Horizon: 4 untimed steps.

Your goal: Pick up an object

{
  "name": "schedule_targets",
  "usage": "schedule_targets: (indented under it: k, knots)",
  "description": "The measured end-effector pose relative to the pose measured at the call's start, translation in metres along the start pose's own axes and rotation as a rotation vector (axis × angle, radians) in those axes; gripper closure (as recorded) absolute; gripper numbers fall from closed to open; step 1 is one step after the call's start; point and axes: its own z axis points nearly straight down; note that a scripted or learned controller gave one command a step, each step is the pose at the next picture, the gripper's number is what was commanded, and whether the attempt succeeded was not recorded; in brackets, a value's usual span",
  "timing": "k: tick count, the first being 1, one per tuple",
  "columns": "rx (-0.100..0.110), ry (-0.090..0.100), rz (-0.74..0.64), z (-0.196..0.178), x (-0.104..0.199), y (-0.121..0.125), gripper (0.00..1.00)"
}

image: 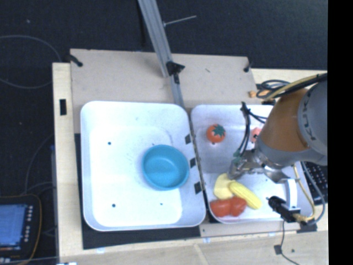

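Jaws (238,169) hanging low in right bin (205,120), sitting just above yellow banana (244,195) and pale fruit (222,186) beside red pepper (228,207), seemingly lining up a grab, spread of jaws impossible to tell.

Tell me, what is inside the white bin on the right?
A small red tomato, a yellow banana, a pale yellow lump and a red toy. The grey arm covers the rest.

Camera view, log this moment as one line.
gripper: low in right bin, above yellow toy | banana: beside | blue bowl: left bin
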Motion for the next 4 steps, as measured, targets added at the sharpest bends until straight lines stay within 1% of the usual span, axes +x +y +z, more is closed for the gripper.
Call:
schedule_targets:
  k: [1, 3, 4]
  knots:
    - [-0.001, -0.003, -0.01, -0.045, -0.003, 0.007, 1.0]
    - [-0.003, -0.003, -0.018, -0.135, 0.001, 0.012, 1.0]
    - [0.002, -0.004, -0.02, -0.125, 0.058, 0.03, 1.0]
